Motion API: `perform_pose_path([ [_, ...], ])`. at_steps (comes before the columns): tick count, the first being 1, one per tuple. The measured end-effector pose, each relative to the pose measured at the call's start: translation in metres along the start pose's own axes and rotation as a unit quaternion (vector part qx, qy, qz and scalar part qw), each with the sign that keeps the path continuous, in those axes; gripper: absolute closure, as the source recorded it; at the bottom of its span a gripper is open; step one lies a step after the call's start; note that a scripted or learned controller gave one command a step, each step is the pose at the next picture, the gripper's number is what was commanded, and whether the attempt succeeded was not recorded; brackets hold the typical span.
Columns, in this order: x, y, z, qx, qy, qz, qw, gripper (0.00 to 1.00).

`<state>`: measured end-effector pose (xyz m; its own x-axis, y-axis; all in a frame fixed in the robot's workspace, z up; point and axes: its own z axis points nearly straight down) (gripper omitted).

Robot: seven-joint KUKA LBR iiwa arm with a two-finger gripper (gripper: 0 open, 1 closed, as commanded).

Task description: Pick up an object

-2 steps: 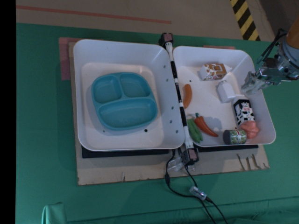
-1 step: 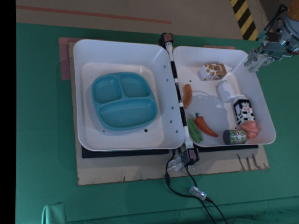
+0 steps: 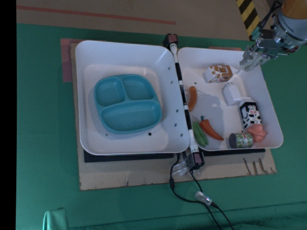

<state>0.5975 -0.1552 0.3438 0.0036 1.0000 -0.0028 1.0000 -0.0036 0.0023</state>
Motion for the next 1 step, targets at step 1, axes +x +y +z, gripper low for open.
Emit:
perform_pose_path([
  [1,-0.0279,0.0672,0.0210,-0.001,-0.001,0.000,1.0000,1.00],
])
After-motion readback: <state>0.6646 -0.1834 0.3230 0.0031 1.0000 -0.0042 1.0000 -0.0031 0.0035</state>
